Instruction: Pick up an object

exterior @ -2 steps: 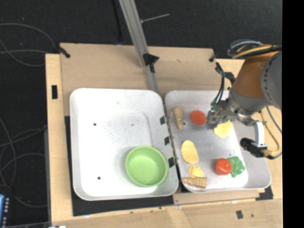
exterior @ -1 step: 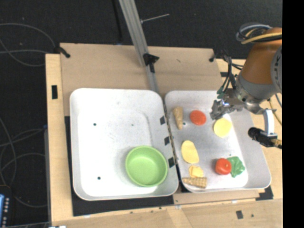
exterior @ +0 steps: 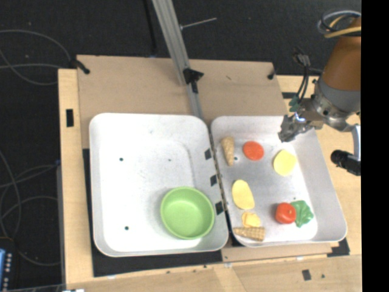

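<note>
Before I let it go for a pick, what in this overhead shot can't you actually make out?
- Claw: small and dark in the camera view, above the right bin's far corner; its opening is unreadable.
- Arm: upper part is cut off by the right edge.
- Waffle-patterned piece: sits on the bin's near rim, partly under a yellow piece; contact unclear.
- Red item with green leaves: too small to identify.

Toy foods [exterior: 284, 162] scattered in right bin [exterior: 325, 181], green bowl [exterior: 187, 212] in left bin [exterior: 121, 139]
</note>
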